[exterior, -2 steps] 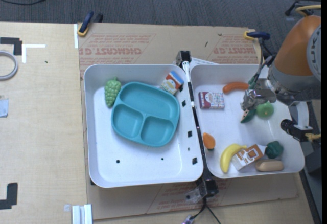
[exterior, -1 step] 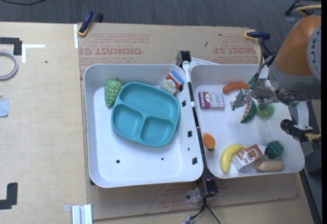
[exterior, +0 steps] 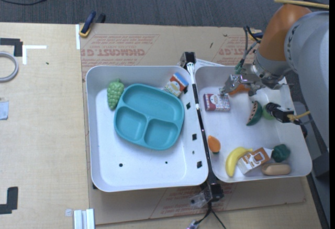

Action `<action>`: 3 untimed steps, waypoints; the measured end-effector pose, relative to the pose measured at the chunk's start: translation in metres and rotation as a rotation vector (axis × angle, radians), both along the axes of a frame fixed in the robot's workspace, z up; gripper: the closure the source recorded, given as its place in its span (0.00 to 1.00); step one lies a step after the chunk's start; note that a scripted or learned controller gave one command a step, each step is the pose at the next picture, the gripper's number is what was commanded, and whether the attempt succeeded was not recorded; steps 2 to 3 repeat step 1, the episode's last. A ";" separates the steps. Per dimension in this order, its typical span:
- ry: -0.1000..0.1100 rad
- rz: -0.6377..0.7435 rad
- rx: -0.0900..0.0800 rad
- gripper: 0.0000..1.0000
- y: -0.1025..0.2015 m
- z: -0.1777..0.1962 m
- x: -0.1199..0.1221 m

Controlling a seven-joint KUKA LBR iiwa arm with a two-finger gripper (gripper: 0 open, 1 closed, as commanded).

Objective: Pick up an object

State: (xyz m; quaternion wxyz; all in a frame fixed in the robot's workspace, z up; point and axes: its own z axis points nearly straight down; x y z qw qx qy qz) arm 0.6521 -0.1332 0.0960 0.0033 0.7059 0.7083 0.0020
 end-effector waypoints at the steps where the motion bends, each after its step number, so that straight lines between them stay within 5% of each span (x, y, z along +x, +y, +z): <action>1: -0.002 0.005 -0.001 1.00 0.000 0.011 0.001; 3: -0.002 0.005 -0.001 1.00 0.000 0.011 0.001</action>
